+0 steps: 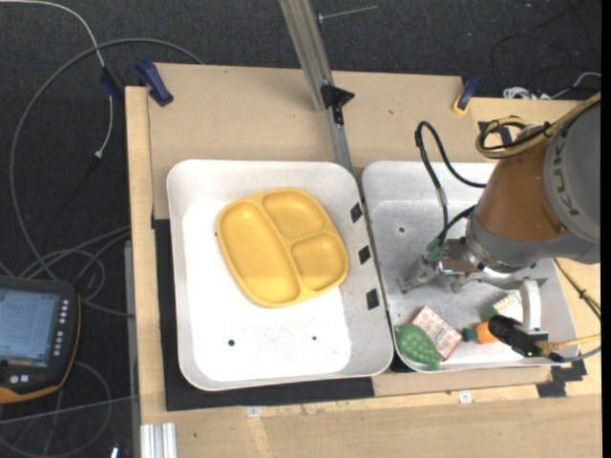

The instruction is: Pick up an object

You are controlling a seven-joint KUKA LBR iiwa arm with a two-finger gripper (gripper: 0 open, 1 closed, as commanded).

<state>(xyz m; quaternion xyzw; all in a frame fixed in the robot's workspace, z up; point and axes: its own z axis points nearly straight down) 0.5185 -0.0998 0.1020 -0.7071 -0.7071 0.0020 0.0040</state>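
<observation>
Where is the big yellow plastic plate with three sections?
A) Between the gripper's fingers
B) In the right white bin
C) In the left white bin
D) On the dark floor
C: the yellow three-section plastic plate lies flat in the left white bin, while the arm's gripper is over the right white bin, near a green object and a small patterned packet.
</observation>
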